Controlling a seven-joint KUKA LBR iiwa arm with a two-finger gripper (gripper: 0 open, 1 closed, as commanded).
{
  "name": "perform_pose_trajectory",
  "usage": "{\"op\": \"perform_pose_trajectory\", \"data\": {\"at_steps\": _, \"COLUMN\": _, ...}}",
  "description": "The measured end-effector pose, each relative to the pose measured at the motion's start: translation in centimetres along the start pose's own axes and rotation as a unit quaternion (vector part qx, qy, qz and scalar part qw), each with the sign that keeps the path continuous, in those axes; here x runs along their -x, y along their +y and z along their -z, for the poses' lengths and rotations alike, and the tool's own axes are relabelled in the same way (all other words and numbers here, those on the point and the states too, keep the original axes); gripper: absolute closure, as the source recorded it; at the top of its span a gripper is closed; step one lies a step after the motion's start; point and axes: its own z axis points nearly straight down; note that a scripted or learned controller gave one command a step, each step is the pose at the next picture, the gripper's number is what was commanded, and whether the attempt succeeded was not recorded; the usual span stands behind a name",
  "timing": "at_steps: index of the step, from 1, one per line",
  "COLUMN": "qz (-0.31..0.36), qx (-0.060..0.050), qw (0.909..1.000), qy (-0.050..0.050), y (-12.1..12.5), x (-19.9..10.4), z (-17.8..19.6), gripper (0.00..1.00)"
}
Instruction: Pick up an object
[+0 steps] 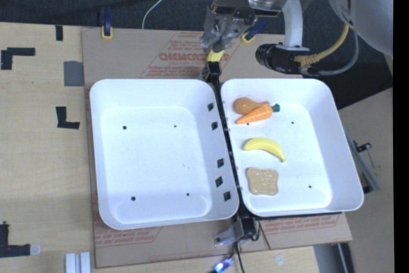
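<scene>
The right bin (pixel 319 137) holds several toy foods along its left side. An orange carrot (pixel 255 113) with a green top lies across a brown drumstick-like piece (pixel 243 103). Below them a yellow banana (pixel 264 148) curves, and a tan slice of bread (pixel 262 181) lies nearest the front. My gripper (pixel 218 40) hangs high above the far edge of the bench, over the seam between the bins. Nothing shows between its fingers.
The left bin (pixel 153 150) sits beside the right one, joined by a black-clipped seam (pixel 220 137). Both rest on a cardboard sheet (pixel 160 57). A yellow clamp (pixel 214 57) stands at the far end of the seam.
</scene>
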Motion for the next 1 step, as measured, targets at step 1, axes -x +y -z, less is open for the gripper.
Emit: {"op": "perform_pose_trajectory", "data": {"at_steps": 1, "qz": 0.002, "qx": -0.006, "qw": 1.0, "qy": 0.0, "y": -8.93, "x": -3.11, "z": -4.88, "gripper": 1.0}}
